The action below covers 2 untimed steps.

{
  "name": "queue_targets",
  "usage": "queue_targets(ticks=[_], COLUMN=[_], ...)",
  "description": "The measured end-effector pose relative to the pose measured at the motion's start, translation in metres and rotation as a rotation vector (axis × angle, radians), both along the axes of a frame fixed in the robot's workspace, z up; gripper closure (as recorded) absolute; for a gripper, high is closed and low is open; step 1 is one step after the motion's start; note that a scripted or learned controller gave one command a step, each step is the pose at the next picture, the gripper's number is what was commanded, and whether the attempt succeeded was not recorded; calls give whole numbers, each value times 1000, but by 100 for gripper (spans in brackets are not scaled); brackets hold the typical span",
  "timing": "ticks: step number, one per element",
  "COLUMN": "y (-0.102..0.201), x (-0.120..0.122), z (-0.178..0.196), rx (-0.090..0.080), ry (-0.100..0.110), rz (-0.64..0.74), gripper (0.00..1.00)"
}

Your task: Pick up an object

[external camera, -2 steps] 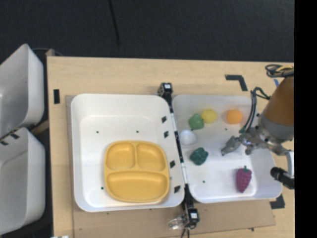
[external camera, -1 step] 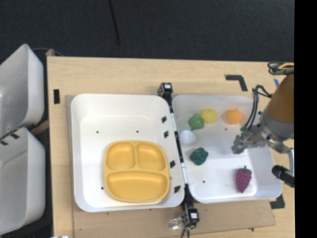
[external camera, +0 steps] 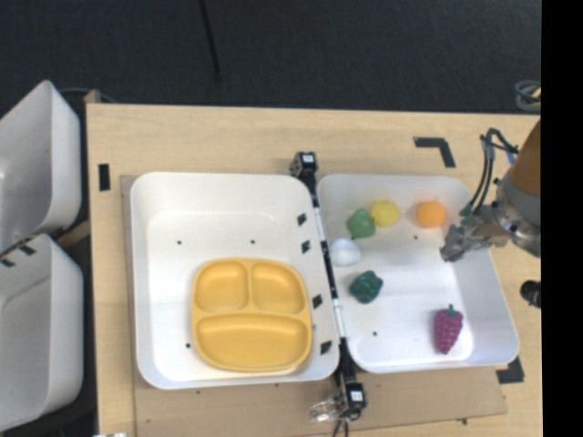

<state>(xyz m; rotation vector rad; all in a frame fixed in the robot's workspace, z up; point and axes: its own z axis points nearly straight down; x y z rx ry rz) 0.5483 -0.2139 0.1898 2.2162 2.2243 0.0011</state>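
Note:
The right bin (external camera: 401, 349) holds several small toy foods. An orange ball (external camera: 431, 213) lies at the back right, with a yellow piece (external camera: 385, 212) and a light green piece (external camera: 361, 224) to its left. A white piece (external camera: 345, 251) rests by the bin's left wall, a dark green piece (external camera: 366, 286) sits in the middle, and a purple bunch of grapes (external camera: 446, 328) lies at the front right. My gripper (external camera: 458, 242) hangs over the bin's right side, just right of and below the orange ball, with nothing visibly between its fingers.
The left bin (external camera: 164, 208) bears a yellow three-compartment plate (external camera: 250, 315) in its front half. A black divider with clips (external camera: 321, 244) runs between the two bins. White housings (external camera: 32, 244) stand off the bench's left edge. The arm's orange band (external camera: 528, 167) enters at the right.

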Motion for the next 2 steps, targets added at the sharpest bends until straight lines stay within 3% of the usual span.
queue_targets(ticks=[1,2], y=[-1,59], x=[2,9], z=[46,44], rx=[0,2], ry=[0,6], rz=[1,5], gripper=[100,100])
